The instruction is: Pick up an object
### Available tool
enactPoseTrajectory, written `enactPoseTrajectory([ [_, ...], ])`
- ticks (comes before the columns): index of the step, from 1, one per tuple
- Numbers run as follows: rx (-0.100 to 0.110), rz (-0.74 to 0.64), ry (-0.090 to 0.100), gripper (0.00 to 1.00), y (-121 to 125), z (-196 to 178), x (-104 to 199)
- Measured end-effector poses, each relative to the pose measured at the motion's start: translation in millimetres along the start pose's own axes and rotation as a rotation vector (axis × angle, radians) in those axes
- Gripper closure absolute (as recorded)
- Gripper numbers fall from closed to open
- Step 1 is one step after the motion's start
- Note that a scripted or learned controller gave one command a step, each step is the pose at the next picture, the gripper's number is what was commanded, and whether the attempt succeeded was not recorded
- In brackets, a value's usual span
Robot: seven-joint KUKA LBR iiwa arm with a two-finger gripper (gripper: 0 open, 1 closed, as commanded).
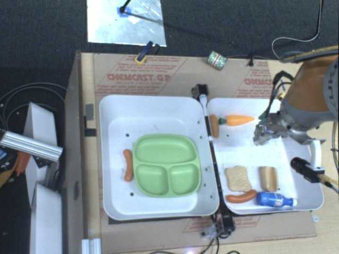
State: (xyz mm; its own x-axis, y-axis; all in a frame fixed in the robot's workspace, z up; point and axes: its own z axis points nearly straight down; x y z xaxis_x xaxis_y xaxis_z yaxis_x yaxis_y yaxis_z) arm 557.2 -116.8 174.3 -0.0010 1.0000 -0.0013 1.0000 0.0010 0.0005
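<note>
The right bin [249, 153] holds an orange carrot [239, 120] at its far side, a small sausage [214, 125] by the divider, a slice of bread [238, 178], a bread roll [268, 178], a red sausage [241, 197] and a blue bottle [274, 199] along the near edge. My gripper [260, 136] hangs over the right bin's far right part, just right of the carrot's tip. Nothing shows between its fingers.
The left bin [117, 136] holds a green divided plate [167, 164] and a sausage [127, 165] beside it. A small green can [216, 60] and a yellow-blue clip [145, 53] lie on the cardboard behind the bins. Cables and white boxes stand at the left.
</note>
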Motion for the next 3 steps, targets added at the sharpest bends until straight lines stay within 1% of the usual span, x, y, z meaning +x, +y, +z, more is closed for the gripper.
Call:
enactPoseTrajectory([
  [1,-0.002,-0.004,0.002,1.0,42.7,-10.4,65.7],
  [2,-0.003,0.0,-0.001,1.0,52.8,-40.0,-38.1],
  [3,-0.001,-0.004,0.003,1.0,52.8,-9.7,43.6],
])
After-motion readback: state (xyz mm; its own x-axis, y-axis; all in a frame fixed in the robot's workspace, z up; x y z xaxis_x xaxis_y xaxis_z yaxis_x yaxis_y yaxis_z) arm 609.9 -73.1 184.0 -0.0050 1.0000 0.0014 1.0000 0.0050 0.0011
